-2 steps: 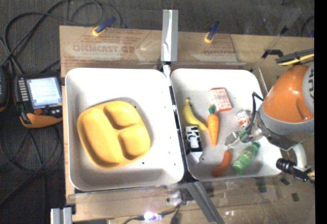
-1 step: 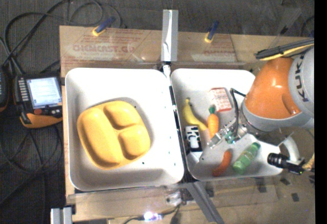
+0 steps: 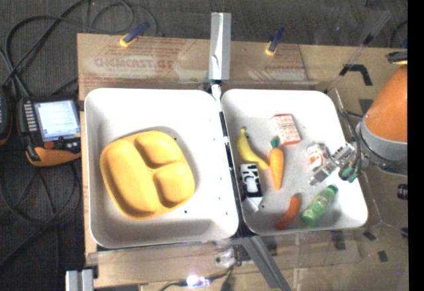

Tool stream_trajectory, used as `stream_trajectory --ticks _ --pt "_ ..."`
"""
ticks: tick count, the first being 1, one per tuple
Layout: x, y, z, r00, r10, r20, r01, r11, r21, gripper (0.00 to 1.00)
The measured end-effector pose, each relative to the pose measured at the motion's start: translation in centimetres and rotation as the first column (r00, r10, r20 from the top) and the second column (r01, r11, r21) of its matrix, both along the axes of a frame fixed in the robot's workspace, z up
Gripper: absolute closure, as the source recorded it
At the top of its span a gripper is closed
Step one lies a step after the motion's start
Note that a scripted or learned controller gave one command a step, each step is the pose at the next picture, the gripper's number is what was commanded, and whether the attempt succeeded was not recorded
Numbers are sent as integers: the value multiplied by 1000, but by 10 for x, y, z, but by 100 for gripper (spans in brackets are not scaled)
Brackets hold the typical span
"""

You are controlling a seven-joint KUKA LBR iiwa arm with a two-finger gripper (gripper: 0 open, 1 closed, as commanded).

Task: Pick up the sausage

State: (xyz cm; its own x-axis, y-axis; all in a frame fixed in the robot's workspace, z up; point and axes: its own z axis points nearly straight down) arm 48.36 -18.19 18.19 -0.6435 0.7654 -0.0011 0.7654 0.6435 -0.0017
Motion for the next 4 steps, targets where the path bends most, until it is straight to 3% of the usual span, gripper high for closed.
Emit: stream_trajectory --ticks 1,2,3,4 --pt "1 5 19 995 98 2 -98 995 0 100" --pt "19 60 69 938 347 3 -347 938 1 100" --pt "2 74 103 986 165 3 -165 986 2 100" --pt "14 99 21 833 554 2 -554 833 3 100"
